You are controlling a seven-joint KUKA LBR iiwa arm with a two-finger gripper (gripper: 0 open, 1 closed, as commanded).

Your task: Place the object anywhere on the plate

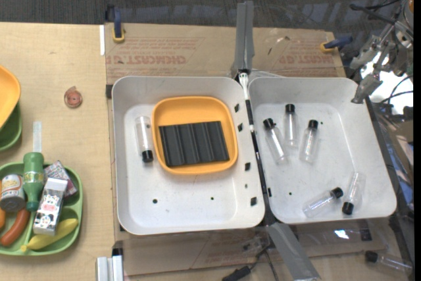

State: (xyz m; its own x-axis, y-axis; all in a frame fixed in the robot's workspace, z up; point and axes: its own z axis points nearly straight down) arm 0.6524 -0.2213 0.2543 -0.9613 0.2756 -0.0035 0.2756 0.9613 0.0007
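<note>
My hand (366, 85) hangs at the right bin's (378, 161) upper right corner, over its rim and apart from everything inside; from this angle the fingers are a blur against the cabling, so I cannot tell whether they are spread or closed, and I see nothing between them. The yellow plate (195, 108) sits in the left bin (191, 207), with a dark ribbed pad (195, 143) lying across its middle. I count six clear vials with black caps. One vial (143, 137) lies in the left bin just beside the plate's left edge, its long axis running up and down the view, cap toward the near side. The other five are in the right bin: three near its upper middle, the left vial (274, 140) tilted with its cap at the far end, the middle vial (290, 122) nearly upright in the view with cap far, the right vial (309, 139) slightly slanted with cap far. Two lie near the lower right corner: a slanted vial (323, 201) with its cap to the upper right, and a corner vial (351, 194) with its cap toward the near rim. On the bench (59, 56) to the left stands a green tray (66, 233) of toy food.
</note>
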